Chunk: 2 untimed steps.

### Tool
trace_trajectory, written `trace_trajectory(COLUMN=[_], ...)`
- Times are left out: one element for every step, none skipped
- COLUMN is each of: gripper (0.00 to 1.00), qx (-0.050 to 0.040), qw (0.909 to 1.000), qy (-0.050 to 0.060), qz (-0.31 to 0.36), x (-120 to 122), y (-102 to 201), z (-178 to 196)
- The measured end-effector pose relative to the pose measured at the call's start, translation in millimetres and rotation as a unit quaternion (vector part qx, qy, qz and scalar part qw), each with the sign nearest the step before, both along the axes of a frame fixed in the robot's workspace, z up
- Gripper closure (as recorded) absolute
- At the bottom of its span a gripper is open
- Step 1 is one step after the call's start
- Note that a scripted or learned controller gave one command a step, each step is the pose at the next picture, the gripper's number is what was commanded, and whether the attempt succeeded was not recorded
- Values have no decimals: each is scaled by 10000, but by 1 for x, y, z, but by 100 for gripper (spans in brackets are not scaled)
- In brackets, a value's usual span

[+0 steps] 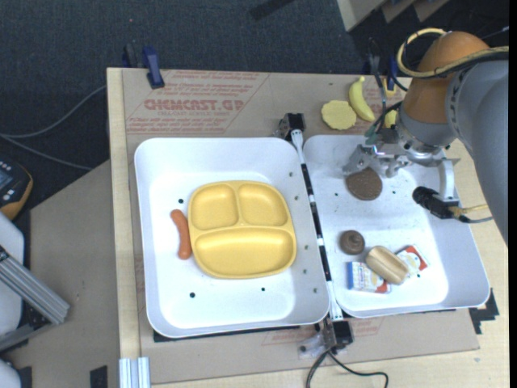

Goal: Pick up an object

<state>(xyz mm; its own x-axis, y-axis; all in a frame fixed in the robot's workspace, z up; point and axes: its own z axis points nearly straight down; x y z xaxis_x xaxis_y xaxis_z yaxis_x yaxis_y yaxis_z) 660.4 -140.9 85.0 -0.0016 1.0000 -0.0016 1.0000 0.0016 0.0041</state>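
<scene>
Right bin [452, 285], upper part: one flat brown disc [364, 185], round, so no long axis to line up with. My gripper [374, 158] hangs directly over its upper edge, so the disc lies just below and a touch left of me; whether my fingers are apart or together I cannot tell (the metal blurs against the white floor).

Nearer the bin's front: a smaller brown puck [351, 242], a tan roll [386, 264] lying slantwise on a printed packet [365, 278].

Left bin [153, 217]: yellow divided tray [241, 229], orange sausage [182, 233] just beside its left edge.

Bench behind: banana [360, 99], yellow slice [338, 115].
</scene>
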Motion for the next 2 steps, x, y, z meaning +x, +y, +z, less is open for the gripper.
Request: trace_trajectory(gripper=[0, 0], qx=[15, -1], qw=[10000, 10000], qy=[41, -8], qz=[-15, 1], x=[-32, 8], y=[8, 6], z=[0, 0])
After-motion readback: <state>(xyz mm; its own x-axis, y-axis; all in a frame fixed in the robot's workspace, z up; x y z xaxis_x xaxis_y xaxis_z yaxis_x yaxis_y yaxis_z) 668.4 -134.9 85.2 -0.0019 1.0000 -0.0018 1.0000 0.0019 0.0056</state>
